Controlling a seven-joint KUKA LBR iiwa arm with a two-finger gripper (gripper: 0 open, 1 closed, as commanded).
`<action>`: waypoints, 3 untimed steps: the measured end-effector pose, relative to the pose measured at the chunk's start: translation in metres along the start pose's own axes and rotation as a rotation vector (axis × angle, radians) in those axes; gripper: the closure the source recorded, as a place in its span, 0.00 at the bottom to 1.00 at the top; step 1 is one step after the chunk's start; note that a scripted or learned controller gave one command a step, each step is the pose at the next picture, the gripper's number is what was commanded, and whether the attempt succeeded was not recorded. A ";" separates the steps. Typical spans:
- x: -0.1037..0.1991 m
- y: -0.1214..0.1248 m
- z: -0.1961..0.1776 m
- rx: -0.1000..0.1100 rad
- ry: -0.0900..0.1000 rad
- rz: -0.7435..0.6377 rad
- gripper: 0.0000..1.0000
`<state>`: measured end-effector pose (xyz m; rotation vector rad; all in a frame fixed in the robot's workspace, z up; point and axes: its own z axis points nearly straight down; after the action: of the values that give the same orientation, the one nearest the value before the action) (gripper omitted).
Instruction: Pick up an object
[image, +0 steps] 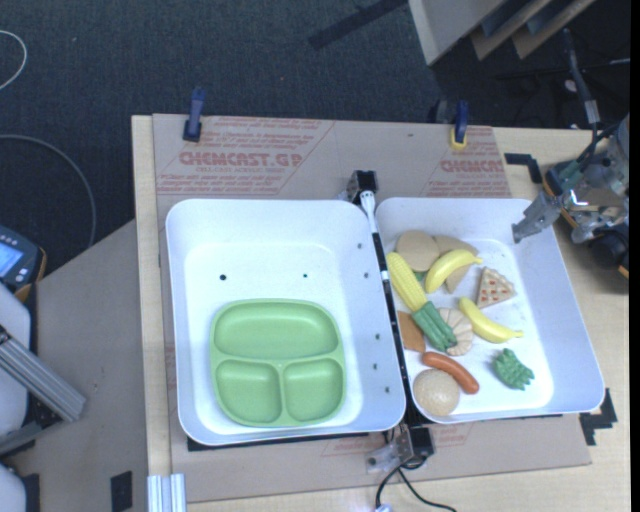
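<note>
The right white bin (565, 330) holds several toy foods. Among them are a yellow banana (450, 268), a corn cob (405, 281), a second banana (488, 323), a pizza slice (495, 288), a green pod (433, 325), a red sausage (451, 371), a bread roll (436, 393), a green leafy piece (512, 369) and a tan disc (417, 247). My gripper (533, 220) hangs at the bin's far right corner, up and to the right of the pizza slice and apart from all the food. Nothing shows in it.
The left white bin (200, 250) carries a green divided plate (277, 361) in its near half. A black divider (378, 262) runs between the bins. Two clamps (193, 113) (460, 125) pin the cardboard backing at the far edge. Arm hardware (600, 190) crowds the right side.
</note>
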<state>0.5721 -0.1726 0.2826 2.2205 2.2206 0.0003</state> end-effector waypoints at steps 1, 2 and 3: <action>0.078 -0.036 0.127 0.017 0.008 -0.005 0.00; 0.077 -0.072 0.195 0.000 0.000 0.005 0.00; 0.077 -0.069 0.181 -0.007 -0.003 0.003 1.00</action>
<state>0.5030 -0.0959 0.1014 2.2188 2.2123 0.0055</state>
